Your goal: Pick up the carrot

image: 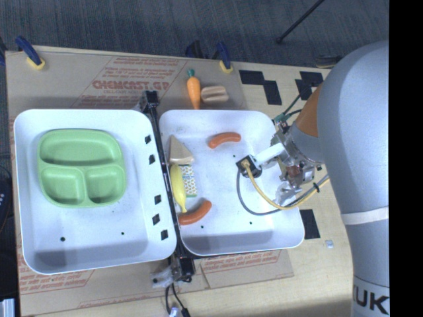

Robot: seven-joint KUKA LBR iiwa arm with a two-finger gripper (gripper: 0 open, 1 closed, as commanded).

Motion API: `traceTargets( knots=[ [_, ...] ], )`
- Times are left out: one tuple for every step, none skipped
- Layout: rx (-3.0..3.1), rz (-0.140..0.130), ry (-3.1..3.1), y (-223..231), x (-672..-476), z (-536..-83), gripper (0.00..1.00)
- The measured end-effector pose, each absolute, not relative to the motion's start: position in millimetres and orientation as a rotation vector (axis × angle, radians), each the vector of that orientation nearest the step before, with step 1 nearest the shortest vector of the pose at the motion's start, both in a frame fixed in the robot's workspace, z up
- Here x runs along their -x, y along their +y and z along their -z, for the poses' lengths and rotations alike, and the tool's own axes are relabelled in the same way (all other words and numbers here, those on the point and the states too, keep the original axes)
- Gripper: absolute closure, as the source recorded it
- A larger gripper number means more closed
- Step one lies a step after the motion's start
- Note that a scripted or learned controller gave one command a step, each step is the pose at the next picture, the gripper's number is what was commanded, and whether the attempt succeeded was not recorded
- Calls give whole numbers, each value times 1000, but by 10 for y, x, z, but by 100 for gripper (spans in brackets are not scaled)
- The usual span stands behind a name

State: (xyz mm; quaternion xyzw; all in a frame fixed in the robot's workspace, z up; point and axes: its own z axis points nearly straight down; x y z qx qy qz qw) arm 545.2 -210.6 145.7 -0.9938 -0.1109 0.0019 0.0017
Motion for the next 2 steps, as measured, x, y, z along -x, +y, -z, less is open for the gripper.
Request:
traceTargets(
  knots=[
    [3119,-10,-331,-1217,-5597,-908,0],
    [3103,-6,-463,-1417,-5367,-1519,0]
  ],
)
